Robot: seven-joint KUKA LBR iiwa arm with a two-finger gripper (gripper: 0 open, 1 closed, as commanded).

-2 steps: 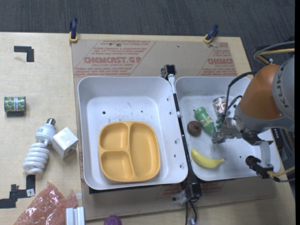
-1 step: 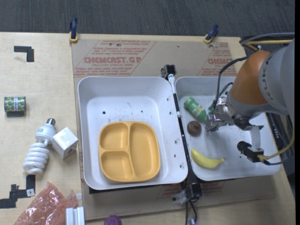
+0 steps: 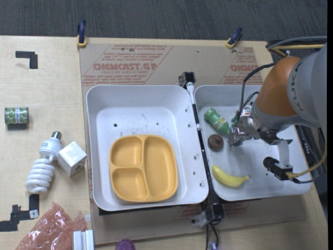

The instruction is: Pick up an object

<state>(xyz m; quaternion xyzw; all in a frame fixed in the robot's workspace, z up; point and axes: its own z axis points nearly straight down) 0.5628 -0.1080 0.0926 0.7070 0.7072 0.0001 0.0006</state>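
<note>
The bench top is pale wood [image 3: 41, 87], and a brown cardboard sheet [image 3: 130, 61] with red print lies on it under the two bins. Two blue clamps [image 3: 81, 33] hold the sheet at its far edge, at about 11 and 1 o'clock from the middle of the view. Beyond the bench, at 12 o'clock, is a dark grey carpet floor [image 3: 156, 4].

The left bin [image 3: 99, 103] contains a yellow divided plate [image 3: 144, 167] with three compartments. The right bin [image 3: 229, 95] contains three things: a green bottle [image 3: 216, 121] lying tilted near the dividing wall, a small brown round object [image 3: 215, 142] just beside it at 6 o'clock, and a banana [image 3: 229, 177] further toward 6 o'clock, near the front wall. All three lie on the bin floor.

The arm [image 3: 296, 92] enters from 3 o'clock, with the orange band above the wrist. The gripper [image 3: 237, 134] is low inside the right bin, at 3 o'clock from the brown object and near the bottom end of the bottle. I cannot tell if it is open or closed, and I see nothing held in it.

On the bare wood at 9 o'clock are a small green can [image 3: 16, 116], a white spiral light bulb [image 3: 43, 163] and a white cube [image 3: 72, 158] touching the bulb. At 7 o'clock is a pink mesh bag [image 3: 49, 228].
</note>
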